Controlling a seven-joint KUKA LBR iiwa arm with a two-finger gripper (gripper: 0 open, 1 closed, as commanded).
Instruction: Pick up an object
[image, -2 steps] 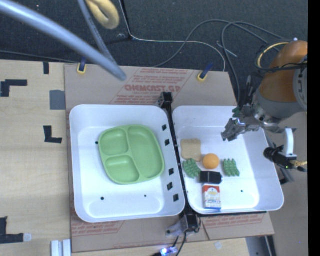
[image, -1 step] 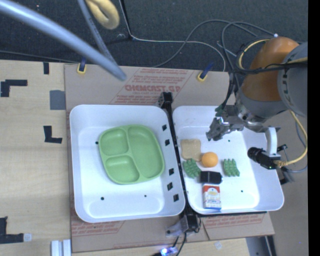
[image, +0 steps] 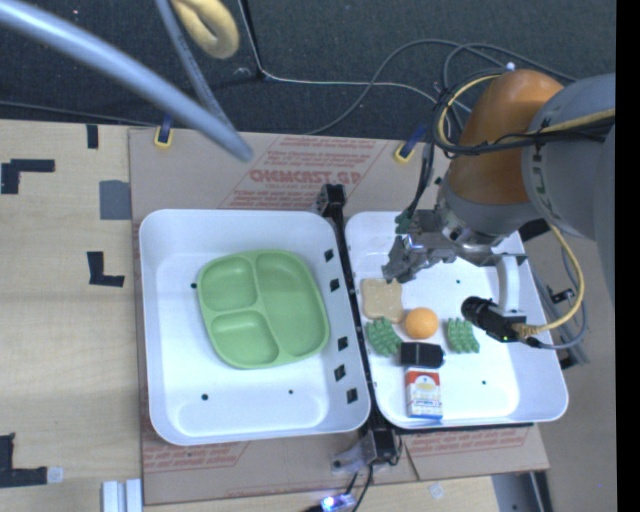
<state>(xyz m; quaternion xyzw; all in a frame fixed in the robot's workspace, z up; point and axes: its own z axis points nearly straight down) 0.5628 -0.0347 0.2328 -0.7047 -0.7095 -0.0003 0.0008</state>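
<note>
The gripper (image: 405, 262) is seen poised just above the tan slice (image: 381, 298) in the right bin (image: 540, 395); its state cannot be told. Just right of the slice an orange ball (image: 421, 323) is seen.

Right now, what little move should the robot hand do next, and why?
Probably lower a little, straight down onto the tan bread slice. The gripper hangs just above that slice's upper edge in the right bin, and nothing sits between its fingers. The orange ball, green toys and black block lie further off, so the slice looks like the nearest thing to pick up.
</note>
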